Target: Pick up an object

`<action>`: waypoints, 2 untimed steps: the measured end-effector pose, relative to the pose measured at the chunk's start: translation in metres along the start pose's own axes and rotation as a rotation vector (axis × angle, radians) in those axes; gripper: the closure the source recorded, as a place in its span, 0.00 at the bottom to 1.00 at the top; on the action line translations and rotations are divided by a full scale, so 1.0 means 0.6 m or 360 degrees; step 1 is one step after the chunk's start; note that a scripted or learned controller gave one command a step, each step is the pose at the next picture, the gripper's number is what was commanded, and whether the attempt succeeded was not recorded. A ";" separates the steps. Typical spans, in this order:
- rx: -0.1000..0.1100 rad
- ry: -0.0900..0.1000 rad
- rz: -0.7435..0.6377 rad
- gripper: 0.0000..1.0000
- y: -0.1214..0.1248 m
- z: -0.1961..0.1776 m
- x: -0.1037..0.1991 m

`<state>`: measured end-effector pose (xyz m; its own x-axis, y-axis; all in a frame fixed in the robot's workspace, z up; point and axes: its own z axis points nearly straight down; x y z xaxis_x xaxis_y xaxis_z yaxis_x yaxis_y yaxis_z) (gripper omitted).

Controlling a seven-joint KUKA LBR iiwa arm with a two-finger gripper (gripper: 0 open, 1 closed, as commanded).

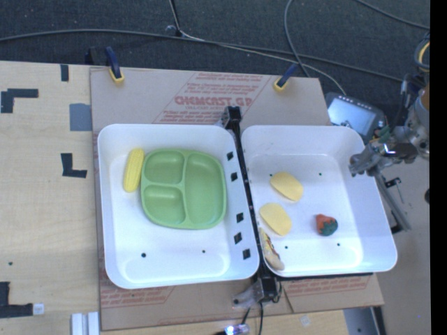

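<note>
Two white bins sit side by side on the surface. At the right edge of the frame, the arm (419,110) reaches in, and its pincer (364,160) hangs over the right bin's (349,257) upper right rim. How wide it is open, I cannot tell. Lower in that bin lie two yellow pieces (286,185) and a red and green toy (325,224).

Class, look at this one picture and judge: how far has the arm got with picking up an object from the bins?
Nothing looks done: the two yellow pieces and the red-and-green object lie in the right bin, the green tray and corn in the left. In hand: the gripper sits at the right bin's edge. Left: reaching, gripping and lifting one.
</note>
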<state>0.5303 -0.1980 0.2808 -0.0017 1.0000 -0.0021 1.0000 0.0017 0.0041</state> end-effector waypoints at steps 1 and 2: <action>0.0010 0.0004 -0.0005 1.00 0.026 0.030 0.082; 0.0010 0.0004 -0.0006 1.00 0.051 0.041 0.175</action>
<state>0.5608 -0.0931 0.2559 -0.0057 1.0000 0.0006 1.0000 0.0057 -0.0020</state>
